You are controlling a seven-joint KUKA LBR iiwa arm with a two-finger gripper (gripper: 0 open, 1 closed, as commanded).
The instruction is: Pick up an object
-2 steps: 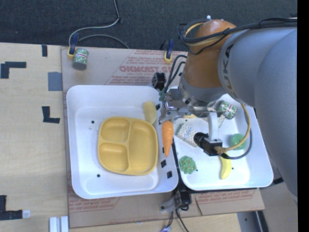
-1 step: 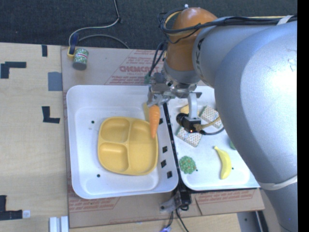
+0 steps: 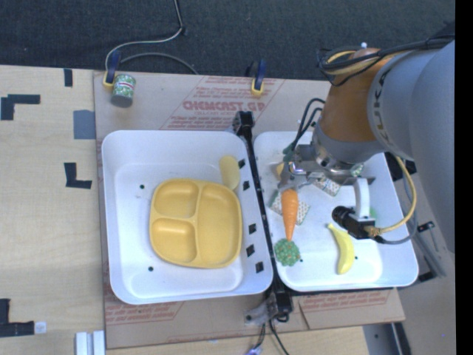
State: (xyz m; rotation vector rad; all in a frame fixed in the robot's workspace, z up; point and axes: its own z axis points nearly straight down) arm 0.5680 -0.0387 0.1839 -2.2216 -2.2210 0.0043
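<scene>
My gripper (image 3: 298, 173) hangs over the upper left part of the right bin (image 3: 392, 272), just above the top end of an orange carrot (image 3: 289, 209). The carrot lies lengthwise, pointing toward a green broccoli floret (image 3: 287, 253) near the bin's front. A yellow banana (image 3: 342, 249) rests to the right of the broccoli. A small pale patterned piece (image 3: 301, 211) lies partly under the carrot, and another one (image 3: 329, 187) peeks out beside the gripper. The arm's wrist covers the bin's back part.
The left bin (image 3: 118, 198) holds a yellow divided plate (image 3: 196, 222) and a pale yellow item (image 3: 230, 171) at its right wall. A black divider (image 3: 255, 191) runs between the bins. A small jar (image 3: 123, 89) stands on the cardboard at the back left.
</scene>
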